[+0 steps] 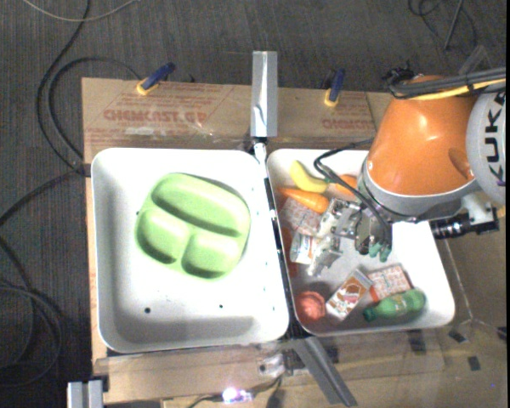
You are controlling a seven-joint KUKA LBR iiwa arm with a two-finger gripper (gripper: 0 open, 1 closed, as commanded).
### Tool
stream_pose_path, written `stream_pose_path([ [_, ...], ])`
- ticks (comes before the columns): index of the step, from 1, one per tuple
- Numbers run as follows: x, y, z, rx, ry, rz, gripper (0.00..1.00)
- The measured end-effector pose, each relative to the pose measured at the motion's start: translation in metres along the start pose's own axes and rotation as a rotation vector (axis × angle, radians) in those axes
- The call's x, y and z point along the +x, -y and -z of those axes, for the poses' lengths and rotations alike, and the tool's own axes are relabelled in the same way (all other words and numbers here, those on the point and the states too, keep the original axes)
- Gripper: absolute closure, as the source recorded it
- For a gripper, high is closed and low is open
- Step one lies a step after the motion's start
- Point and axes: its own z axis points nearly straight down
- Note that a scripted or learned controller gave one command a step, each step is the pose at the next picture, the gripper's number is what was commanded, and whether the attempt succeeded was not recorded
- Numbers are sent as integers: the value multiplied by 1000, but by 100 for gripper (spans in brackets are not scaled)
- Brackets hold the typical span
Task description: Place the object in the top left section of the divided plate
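The green divided plate (191, 225) lies in the left bin (119, 313), slightly turned, with one long section on its far side and two smaller ones nearer; all hold nothing. My gripper (330, 246) hangs low over the middle of the right bin (438, 304), beneath the orange wrist band (416, 160). It is right above a silvery packet (301, 246) and a printed packet (303, 219). Whether anything is held between its jaws cannot be made out.
The right bin also holds a yellow banana (303, 177), an orange carrot (304, 201), a red round fruit (310, 303), a small carton (348, 297), a red patterned box (389, 279) and a green bottle (396, 306). A metal post (264, 92) stands behind the bins.
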Motion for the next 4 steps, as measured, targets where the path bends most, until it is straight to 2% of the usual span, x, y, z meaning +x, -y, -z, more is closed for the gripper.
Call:
stream_pose_path([
  [1, 19, -19, -28, 2, -1, 147, 100],
  [2, -3, 56, -57, 1, -2, 232, 100],
  [3, 18, -17, -8, -2, 0, 6, 100],
  [4, -7, 69, -80, 2, -3, -83, 100],
])
